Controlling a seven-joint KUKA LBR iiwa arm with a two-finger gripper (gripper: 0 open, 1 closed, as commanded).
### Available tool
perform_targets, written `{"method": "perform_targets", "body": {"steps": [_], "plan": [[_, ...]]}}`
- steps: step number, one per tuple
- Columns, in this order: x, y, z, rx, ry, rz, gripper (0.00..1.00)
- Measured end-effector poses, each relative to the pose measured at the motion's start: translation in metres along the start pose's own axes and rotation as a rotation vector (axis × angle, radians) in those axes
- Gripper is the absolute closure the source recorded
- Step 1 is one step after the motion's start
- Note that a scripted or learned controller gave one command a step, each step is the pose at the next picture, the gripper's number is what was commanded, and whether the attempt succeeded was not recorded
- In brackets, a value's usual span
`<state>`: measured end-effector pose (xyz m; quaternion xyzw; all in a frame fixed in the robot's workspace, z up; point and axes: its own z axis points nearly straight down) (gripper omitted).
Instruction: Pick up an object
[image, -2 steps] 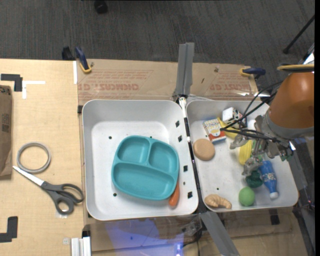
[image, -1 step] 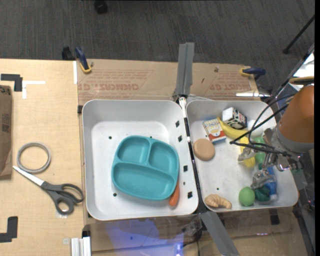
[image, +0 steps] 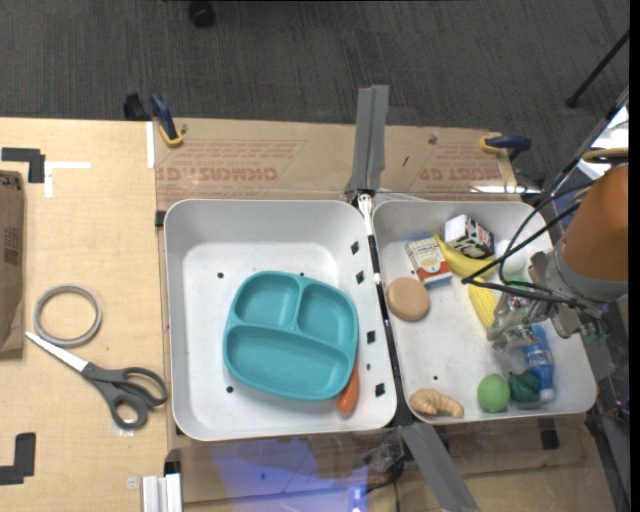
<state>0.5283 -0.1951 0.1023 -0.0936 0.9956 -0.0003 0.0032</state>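
We cannot tell how the gripper (image: 512, 325) is set: it sits low in the right bin (image: 455, 362), blurred, with cables across it. It hangs over a blue bottle (image: 538, 362) and hides part of a corn cob (image: 484, 300); contact is unclear. The same bin holds a bun (image: 408, 298), a banana (image: 462, 262), a small carton (image: 428, 260), a green ball (image: 492, 392) and a tan piece (image: 437, 403). In the left bin (image: 200, 300) we see a teal tray (image: 292, 336) with a carrot (image: 347, 394) against its edge.
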Motion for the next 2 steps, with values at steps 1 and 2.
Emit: {"method": "perform_targets", "body": {"steps": [1,2], "plan": [[0.000,0.000,0.000,0.000,0.001,0.000,0.00],[-0.002,0.093,0.010,-0.002,0.005,0.049,0.00]]}}
